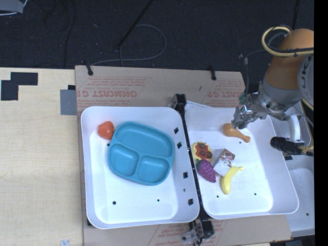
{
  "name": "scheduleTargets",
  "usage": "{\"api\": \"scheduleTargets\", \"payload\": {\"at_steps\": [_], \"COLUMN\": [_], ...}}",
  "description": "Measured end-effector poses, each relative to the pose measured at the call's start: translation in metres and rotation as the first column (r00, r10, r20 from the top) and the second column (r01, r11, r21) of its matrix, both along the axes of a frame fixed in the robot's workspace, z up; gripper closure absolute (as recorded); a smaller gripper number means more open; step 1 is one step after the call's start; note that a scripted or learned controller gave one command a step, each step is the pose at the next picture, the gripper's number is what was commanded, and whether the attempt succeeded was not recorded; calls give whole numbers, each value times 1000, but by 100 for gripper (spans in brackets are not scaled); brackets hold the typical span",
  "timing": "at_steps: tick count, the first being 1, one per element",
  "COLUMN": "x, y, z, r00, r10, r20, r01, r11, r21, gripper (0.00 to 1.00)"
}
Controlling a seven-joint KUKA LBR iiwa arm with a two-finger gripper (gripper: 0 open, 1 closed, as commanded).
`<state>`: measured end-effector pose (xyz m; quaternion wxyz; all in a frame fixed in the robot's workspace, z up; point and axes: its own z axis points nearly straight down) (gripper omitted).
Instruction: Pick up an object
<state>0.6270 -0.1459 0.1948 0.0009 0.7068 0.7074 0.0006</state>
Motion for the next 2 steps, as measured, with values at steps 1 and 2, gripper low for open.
{"api": "scheduleTargets", "payload": {"at_steps": [1,2], "x": [0,-26], "y": [-1,34], "z": [21,19], "r00": [1000,1000], "r10": [0,1], "r20": [-3,-7], "r01": [0,-1], "r11": [1000,1000], "r21": [1,2], "gripper": [100,100]}}
